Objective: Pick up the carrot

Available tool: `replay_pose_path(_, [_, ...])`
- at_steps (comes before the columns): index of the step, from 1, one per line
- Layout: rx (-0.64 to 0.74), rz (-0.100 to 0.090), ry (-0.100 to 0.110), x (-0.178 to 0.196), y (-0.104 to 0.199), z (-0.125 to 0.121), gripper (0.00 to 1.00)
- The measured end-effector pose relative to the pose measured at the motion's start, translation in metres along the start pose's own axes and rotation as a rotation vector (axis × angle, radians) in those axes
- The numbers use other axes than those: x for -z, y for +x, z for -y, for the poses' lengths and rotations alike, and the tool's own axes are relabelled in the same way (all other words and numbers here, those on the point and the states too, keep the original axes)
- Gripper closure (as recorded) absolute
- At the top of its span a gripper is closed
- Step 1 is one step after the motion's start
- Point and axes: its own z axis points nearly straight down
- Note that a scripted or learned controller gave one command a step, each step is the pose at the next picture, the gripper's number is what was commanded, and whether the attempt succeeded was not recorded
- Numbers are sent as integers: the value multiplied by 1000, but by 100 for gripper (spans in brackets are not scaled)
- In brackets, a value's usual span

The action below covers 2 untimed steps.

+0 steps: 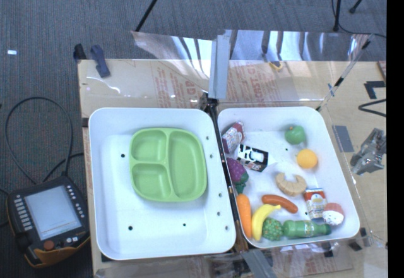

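Note:
The carrot [244,210] is a small orange cone lying along the left wall of the right bin [334,144], near its front. A yellow banana [261,218] lies right beside it, and purple grapes [237,171] sit just behind it. My gripper [370,154] is a grey metal shape outside the right bin, past its right wall and far from the carrot. Nothing is between it and the carrot except the other toys.
The right bin also holds a sausage [279,203], a bread slice [290,183], an orange [307,158], a green pepper [295,134], a milk carton [254,155], a small can [314,201], a green bottle [304,229] and broccoli [273,229]. A green divided plate [169,164] lies in the left bin [107,207].

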Motion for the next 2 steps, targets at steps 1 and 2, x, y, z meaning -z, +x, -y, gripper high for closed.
replay_pose_path(1, [-85, -10, 0, -63, 36, 1, 100])
replay_pose_path(2, [276, -7, -4, -59, 30, 5, 100])
